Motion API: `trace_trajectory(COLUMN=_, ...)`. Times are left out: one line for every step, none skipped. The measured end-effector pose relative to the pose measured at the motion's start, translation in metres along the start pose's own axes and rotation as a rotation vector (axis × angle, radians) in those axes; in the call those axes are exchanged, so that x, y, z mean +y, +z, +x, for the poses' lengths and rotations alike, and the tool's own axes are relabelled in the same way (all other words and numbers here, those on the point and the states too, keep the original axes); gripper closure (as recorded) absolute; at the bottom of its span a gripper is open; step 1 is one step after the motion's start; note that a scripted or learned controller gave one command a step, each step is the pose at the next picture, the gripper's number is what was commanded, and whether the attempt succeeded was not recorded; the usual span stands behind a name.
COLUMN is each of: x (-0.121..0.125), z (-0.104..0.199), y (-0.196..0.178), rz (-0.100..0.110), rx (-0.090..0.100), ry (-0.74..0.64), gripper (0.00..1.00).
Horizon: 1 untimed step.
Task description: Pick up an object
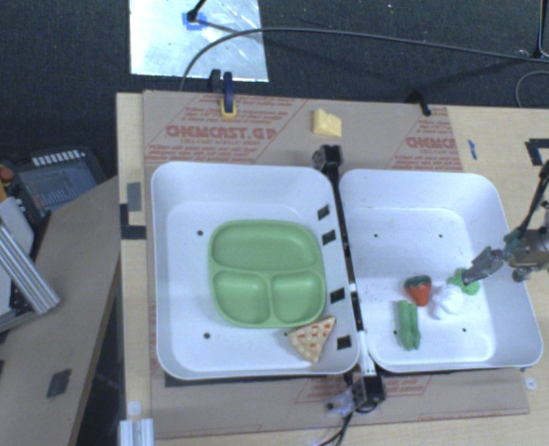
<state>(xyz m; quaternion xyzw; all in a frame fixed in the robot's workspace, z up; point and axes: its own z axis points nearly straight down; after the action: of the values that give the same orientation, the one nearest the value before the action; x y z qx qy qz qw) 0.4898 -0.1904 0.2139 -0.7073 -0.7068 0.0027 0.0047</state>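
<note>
In the right bin (497, 203) lie a small red and orange toy (419, 289), a white lump (448, 302) and a long green piece (407, 324). A small green bit (467, 285) rests just right of the white lump. My gripper (479, 268) reaches in over the bin's right wall, its tip right at the green bit and close to the white lump. Whether it touches either one is unclear from this angle.
The left bin (176, 203) holds a green divided plate (267, 272) and a toy pizza slice (312, 338) at its front right. A yellow block (327, 123) lies on the cardboard behind the bins. A black divider (341, 258) runs between the bins.
</note>
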Motion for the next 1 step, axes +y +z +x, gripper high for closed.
trace_trajectory(x=0.0029, z=0.0005, y=-0.0056, rz=-0.012, rx=-0.003, ry=-0.004, gripper=0.0)
